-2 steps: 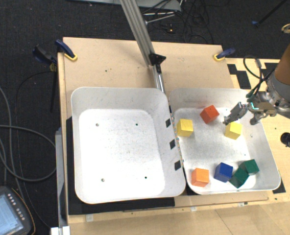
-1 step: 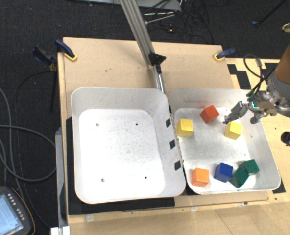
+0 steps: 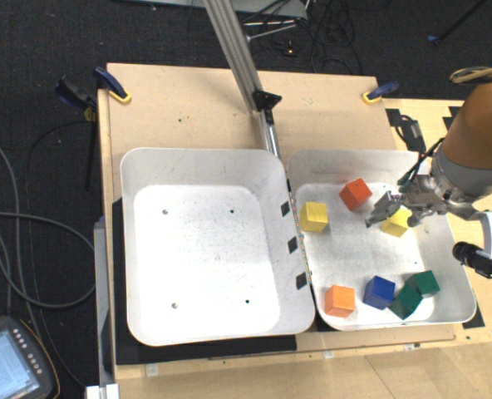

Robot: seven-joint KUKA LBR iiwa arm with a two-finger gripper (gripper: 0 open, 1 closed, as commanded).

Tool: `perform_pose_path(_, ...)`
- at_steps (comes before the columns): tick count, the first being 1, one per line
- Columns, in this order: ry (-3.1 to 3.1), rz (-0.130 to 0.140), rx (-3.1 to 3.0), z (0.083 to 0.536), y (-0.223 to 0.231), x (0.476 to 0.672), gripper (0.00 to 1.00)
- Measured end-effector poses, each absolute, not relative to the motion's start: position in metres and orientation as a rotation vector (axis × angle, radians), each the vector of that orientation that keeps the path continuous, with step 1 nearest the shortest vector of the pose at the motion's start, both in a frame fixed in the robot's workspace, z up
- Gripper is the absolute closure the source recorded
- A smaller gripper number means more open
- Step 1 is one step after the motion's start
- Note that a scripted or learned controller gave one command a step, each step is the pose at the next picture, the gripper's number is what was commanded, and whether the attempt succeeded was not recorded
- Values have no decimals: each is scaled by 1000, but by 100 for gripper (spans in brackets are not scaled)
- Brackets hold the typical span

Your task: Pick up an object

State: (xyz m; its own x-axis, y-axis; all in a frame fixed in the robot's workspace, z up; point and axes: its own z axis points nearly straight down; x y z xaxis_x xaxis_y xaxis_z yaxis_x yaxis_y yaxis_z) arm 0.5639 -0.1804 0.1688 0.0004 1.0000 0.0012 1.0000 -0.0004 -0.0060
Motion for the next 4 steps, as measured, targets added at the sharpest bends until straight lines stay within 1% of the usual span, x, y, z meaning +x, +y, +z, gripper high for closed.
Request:
perform_pose_path(1, -2217, 5, -2218, 105, -178, 560, 0)
perform_pose_path(2, -2220, 2, -2221, 95, -177, 560, 0)
perform_pose_path(3, -2222, -1, -2223, 106, -178, 561, 100)
perform_pose_path(4, -2224, -4, -2228, 152, -187, 563, 100)
